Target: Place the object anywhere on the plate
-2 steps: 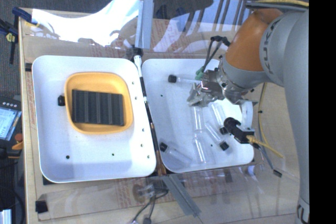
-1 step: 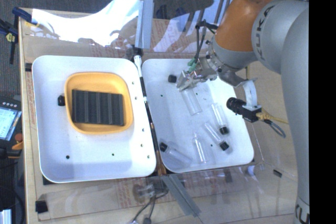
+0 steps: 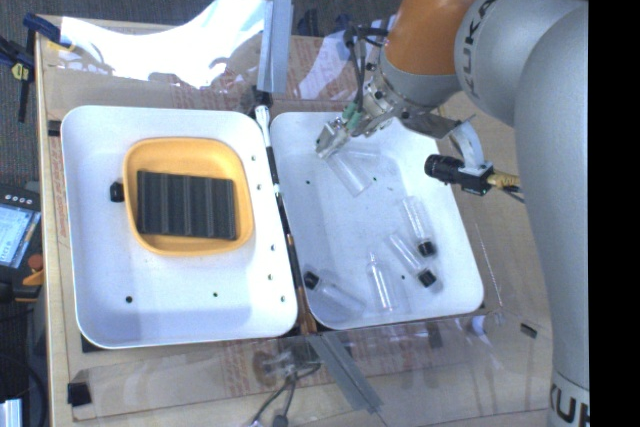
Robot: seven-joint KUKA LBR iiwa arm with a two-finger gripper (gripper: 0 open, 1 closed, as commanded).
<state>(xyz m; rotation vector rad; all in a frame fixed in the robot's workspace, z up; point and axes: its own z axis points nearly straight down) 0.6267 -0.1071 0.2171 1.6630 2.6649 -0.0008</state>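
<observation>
Tool (image 3: 335,137) hangs over the upper left part of the right bin (image 3: 455,215); can't tell its state. Just below it lies a clear tube (image 3: 352,173), apart from the tool. More clear black-capped tubes (image 3: 412,245) lie scattered lower in that bin. Left bin (image 3: 90,255) holds the yellow plate (image 3: 185,158) with a dark ridged block (image 3: 187,205) on it. Both bins on the worktop (image 3: 200,370).

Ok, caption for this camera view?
Gripper hovers over right bin of clear tubes; yellow plate waits in left bin.
</observation>
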